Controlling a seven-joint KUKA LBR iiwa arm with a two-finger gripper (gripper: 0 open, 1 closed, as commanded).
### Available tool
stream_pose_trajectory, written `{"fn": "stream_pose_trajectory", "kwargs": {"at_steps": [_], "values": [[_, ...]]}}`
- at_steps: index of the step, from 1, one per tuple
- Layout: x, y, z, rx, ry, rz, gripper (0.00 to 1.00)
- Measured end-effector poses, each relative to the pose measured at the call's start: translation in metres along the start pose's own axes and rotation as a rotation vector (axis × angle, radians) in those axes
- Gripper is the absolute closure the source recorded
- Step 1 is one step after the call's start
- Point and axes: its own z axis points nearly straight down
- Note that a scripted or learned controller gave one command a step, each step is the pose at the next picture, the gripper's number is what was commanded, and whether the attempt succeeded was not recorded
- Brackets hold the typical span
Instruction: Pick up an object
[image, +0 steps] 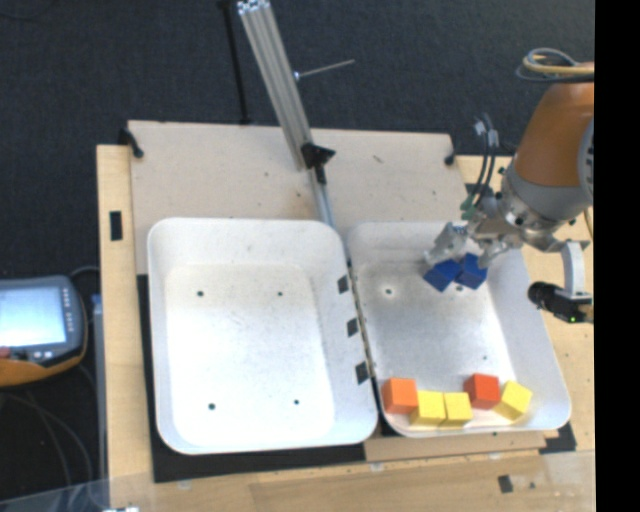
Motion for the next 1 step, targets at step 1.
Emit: {"fn": "stream_pose_trajectory", "kwargs": {"at_steps": [1], "values": [[-0.0257,0.0266,-0.098,-0.01,-0.005,-0.003,0.0]]}}
